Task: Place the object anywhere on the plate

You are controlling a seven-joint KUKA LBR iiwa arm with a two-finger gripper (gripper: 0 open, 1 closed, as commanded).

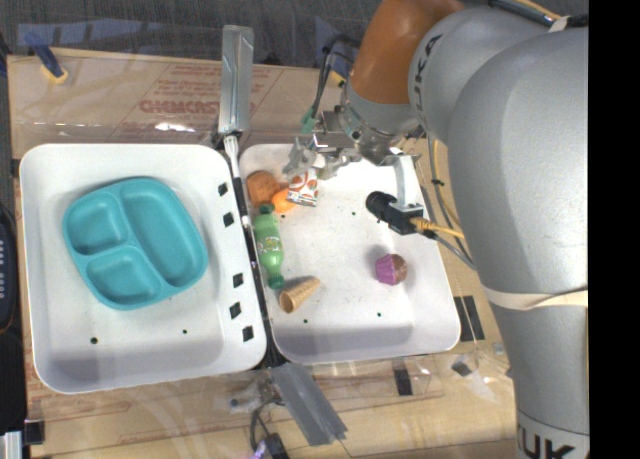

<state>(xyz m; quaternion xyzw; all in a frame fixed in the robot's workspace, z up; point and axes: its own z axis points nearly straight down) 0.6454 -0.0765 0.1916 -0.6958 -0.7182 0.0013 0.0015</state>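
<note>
While the gripper point(303, 161) hangs just over the small white-and-red carton point(303, 191), I cannot tell if it is open; this carton seems light and stiff, best pinched across flat sides.

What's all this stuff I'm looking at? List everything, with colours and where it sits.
left bin: one, white, on the bench
right bin: one, white, beside the left one
plate: one, teal, three compartments, in the left bin
round fruit-like thing: one, orange-brown, right bin's back left corner
small carton: one, white with red and orange, beside the round thing
bottle: one, green, lying along the right bin's left wall
cone: one, tan, just in front of the bottle
lump: one, purple and brown, right bin's right part
arm: one, grey with orange band, reaching in from the right
hand: one, metallic, right above the carton
</note>
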